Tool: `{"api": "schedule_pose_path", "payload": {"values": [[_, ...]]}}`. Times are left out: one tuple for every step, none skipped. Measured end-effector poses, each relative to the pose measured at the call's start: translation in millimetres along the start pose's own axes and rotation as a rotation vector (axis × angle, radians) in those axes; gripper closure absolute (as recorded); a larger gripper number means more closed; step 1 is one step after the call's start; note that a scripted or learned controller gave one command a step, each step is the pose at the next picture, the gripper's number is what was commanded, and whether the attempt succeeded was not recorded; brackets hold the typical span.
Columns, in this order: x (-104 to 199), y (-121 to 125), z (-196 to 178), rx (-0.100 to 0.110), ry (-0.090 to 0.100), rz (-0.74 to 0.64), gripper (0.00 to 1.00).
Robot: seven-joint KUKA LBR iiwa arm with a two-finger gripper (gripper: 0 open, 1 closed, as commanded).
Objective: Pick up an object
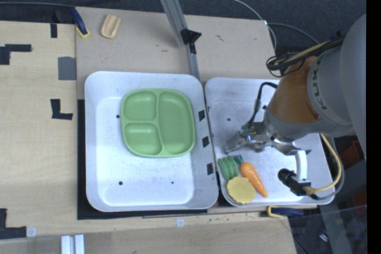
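- In the left bin [95, 128] we see the green divided plate [158, 122] taking the upper middle; bare floor runs along the near side and left.
- In the right bin [238, 92], the green ridged item [228, 167], carrot [254, 179] and yellow round piece [241, 190] crowd the near-left corner, touching.
- The arm [309, 98] covers that bin's right half; its upper left floor lies open.

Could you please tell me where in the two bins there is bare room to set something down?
The left bin has bare floor below and left of the green divided plate. The right bin has a bare strip along its far edge. Its near corner is crowded: green ridged piece, carrot, yellow slice, with the gripper just above.
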State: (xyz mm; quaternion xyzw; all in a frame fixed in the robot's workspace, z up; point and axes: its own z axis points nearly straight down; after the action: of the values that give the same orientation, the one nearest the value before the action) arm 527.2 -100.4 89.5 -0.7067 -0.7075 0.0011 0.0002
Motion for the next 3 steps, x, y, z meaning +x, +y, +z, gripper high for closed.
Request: {"api": "schedule_pose_path", "payload": {"values": [[1, 0, -11, 0.002, 0.003, -0.001, 1.00], [2, -1, -74, -0.006, 0.001, -0.001, 1.00], [12, -2, -122, -0.005, 0.001, -0.002, 1.00]]}}
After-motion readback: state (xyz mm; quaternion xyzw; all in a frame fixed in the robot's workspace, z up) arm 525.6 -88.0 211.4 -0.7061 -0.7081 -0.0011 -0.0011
